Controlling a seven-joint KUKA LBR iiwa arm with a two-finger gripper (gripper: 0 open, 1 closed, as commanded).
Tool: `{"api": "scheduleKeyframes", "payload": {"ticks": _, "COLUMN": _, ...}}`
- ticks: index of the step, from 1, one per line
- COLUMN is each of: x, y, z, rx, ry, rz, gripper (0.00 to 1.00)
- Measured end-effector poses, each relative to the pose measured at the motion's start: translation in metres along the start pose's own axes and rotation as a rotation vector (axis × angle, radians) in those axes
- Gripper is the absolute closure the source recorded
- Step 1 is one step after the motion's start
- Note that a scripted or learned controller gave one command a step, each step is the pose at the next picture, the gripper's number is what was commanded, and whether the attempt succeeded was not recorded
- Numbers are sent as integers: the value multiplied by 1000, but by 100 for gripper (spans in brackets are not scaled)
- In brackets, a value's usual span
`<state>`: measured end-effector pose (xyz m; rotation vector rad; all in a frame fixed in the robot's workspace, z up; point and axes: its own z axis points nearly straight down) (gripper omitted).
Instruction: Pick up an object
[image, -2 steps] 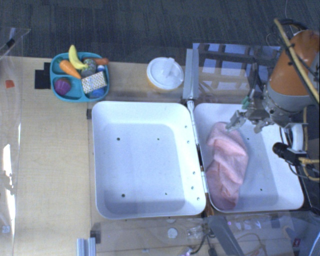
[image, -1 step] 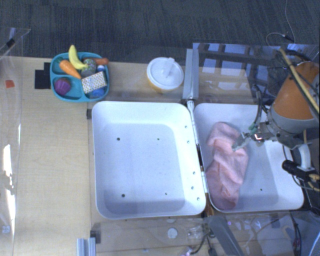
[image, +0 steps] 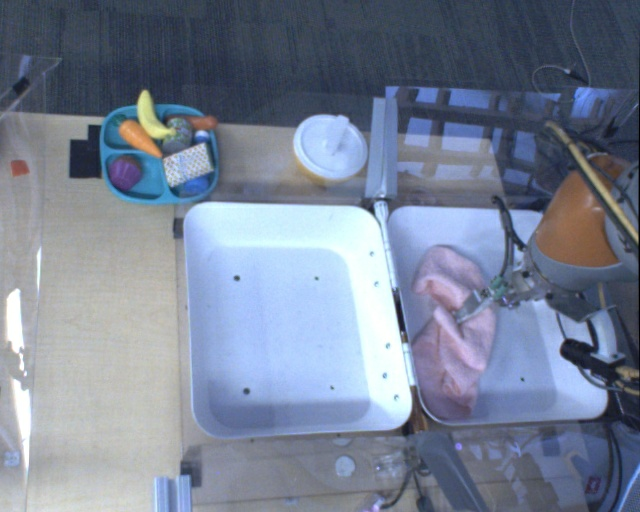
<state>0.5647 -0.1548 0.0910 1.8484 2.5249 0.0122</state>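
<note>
Pink cloth (image: 452, 330), crumpled, lies in the right bin (image: 560, 400), against its left side, running from the middle toward the near edge. Gripper (image: 478, 305) sits down on the cloth's right edge, reaching in from the right; a fold of cloth is pinched between its fingers. Arm's orange band (image: 578, 225) is above the bin's right part. Left bin (image: 290, 320) is just beside. On the worktop (image: 90, 330), far left: blue tray (image: 112, 190) of toy food. White lidded bowl (image: 330, 147) stands far of the left bin.
</note>
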Motion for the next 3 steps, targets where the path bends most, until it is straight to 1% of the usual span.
{"api": "scheduleKeyframes", "payload": {"ticks": 1, "x": 0, "y": 3, "z": -12, "rx": -6, "ry": -2, "rz": -1, "gripper": 100}}
{"api": "scheduleKeyframes", "payload": {"ticks": 2, "x": 92, "y": 48, "z": -107, "rx": 8, "ry": 4, "rz": -28, "gripper": 100}}
{"api": "scheduleKeyframes", "payload": {"ticks": 3, "x": 62, "y": 112, "z": -93, "rx": 8, "ry": 4, "rz": -236, "gripper": 100}}
